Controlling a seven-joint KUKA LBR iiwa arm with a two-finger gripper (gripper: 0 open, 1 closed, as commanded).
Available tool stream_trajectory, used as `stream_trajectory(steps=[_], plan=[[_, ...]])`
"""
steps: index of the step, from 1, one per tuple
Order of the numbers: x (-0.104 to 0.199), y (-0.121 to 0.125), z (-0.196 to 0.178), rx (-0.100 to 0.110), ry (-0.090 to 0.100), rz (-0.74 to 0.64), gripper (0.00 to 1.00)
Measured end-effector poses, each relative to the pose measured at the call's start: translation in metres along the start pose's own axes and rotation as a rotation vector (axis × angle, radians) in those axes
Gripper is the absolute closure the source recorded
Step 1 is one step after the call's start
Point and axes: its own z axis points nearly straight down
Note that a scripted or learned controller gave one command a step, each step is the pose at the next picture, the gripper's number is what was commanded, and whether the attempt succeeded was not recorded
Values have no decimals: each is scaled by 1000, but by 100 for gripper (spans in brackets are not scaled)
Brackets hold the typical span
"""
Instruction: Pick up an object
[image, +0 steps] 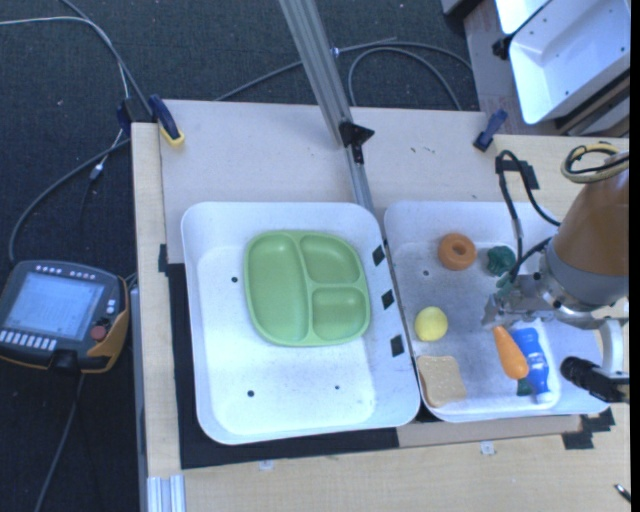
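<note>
No brand, label or readable writing could be made out in the camera view; the screen of the teach pendant (55, 315), seen on the floor at nine o'clock from the bins, was too small to be read.

The gripper (512, 305) was seen over the right bin (440, 215), at the end of the grey arm (592, 245) entering from three o'clock. Whether it was spread or pressed together could not be told, and nothing could be seen pinched in it.

Several objects were found in the right bin. An orange carrot (510, 352), long and tapered, was lying just at six o'clock from the gripper, with a blue object (534, 362) touching it on its three o'clock side. A small dark green piece (500, 261) was placed near the gripper at twelve o'clock. A brown ring-shaped doughnut (457, 251) was set at about ten o'clock from the gripper, apart from it. A round yellow lemon (431, 323) was seen at nine o'clock, well clear of the tool. A tan slice of bread (442, 379), flat and squarish, was lying at about eight o'clock, by the bin's near rim.

In the left bin (215, 400) a pale green divided plate (306, 287) with three compartments was resting flat.
</note>
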Motion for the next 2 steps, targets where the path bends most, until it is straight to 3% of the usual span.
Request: stream_trajectory(steps=[2], plan=[[-2, -1, -104, 0, 0, -1, 100]])
